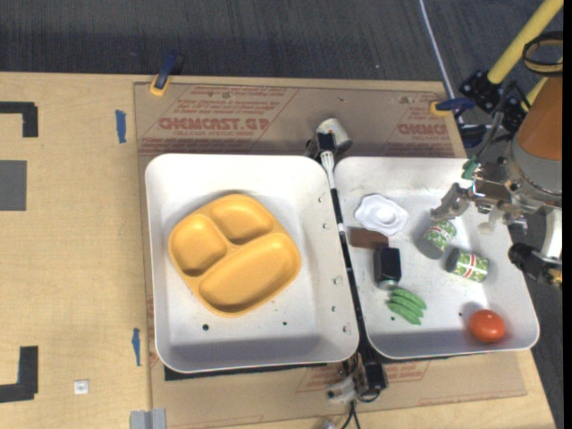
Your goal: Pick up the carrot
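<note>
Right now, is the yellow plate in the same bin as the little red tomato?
No, the yellow plate lies in the left bin, while the red tomato sits in the right bin.

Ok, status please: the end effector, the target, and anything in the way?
End effector above right bin, beside a green can. Cannot tell which item is the target. Second can and red-orange ball close by.

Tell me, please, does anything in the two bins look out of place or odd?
One thing: the task names a carrot, but no carrot is recognisable. The right bin holds two cans, a fried egg, green pods, a tomato and dark items. The left bin holds a yellow tray.
</note>
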Motion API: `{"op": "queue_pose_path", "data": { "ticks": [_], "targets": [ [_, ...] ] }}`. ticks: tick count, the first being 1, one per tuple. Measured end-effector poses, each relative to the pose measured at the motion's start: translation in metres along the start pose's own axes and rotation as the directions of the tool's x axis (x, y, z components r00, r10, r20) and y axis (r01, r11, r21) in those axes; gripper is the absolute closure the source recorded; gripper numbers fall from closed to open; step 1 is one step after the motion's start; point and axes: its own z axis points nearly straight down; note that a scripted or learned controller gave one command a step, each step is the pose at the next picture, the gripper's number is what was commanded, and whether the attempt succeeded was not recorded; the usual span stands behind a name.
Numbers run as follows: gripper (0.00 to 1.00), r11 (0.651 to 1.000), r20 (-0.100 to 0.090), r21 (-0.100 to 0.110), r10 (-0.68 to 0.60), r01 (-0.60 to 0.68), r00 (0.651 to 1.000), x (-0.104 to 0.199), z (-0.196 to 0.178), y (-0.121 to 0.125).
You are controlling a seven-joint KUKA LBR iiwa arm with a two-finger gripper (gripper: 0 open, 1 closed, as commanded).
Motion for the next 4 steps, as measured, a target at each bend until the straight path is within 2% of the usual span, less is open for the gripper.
{"op": "queue_pose_path", "data": {
  "ticks": [1,2,3,4],
  "targets": [
    [0.0,0.996,-0.002,0.004,-0.09,0.09,0.996,0.015,0.072,-0.074],
    [1.0,0.996,-0.002,0.001,-0.089,0.089,0.996,0.015,0.062,-0.073],
    [1.0,0.828,0.0,0.003,0.561,-0.561,0.828,0.079,-0.007,-0.089],
    [0.0,0.828,0.001,0.003,0.561,-0.561,0.828,0.078,-0.007,-0.089]
  ]
}}
